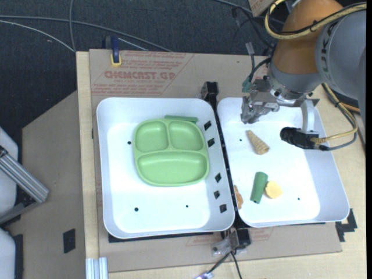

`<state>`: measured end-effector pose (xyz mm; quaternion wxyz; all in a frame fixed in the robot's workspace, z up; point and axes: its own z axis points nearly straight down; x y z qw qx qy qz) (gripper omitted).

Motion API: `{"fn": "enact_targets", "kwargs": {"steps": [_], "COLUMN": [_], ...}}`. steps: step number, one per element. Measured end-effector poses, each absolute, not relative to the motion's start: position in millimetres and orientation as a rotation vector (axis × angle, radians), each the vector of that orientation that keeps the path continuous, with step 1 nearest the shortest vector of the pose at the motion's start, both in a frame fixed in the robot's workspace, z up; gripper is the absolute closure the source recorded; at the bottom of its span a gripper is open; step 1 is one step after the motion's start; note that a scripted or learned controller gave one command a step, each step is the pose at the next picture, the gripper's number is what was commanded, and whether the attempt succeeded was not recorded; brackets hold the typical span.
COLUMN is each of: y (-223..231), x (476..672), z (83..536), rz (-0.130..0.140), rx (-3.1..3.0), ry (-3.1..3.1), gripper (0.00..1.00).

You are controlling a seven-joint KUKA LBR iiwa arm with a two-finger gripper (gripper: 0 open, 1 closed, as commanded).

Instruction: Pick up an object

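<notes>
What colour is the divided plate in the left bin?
Light green plate, seen in the camera view.

In the right bin lie a tan cone (257, 142), a green cylinder (258, 187) and a yellow piece (273, 190) touching it.

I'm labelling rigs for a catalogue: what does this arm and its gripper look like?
The arm is grey, rounded and bulky, with a glossy orange band above the wrist. A yellow cable loops by the band, with thin dark wires beside it. The gripper is a small grey metal block.

Glossy white plastic bins (116, 214); a smooth matt green plastic plate (171, 153); brown paper-faced board (139, 68) beneath.
</notes>
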<state>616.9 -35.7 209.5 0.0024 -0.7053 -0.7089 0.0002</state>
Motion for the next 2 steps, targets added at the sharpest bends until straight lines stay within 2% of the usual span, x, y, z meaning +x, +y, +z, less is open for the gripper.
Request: {"fn": "enact_targets", "kwargs": {"steps": [1,2], "y": [22.8,73.9], "x": [602.1,598.2], "z": [210.4,209.0], "rz": [0.001,0.0], "rx": [-2.21,-2.212], "ry": [-2.225,-2.225], "gripper": [1.0,1.0]}}
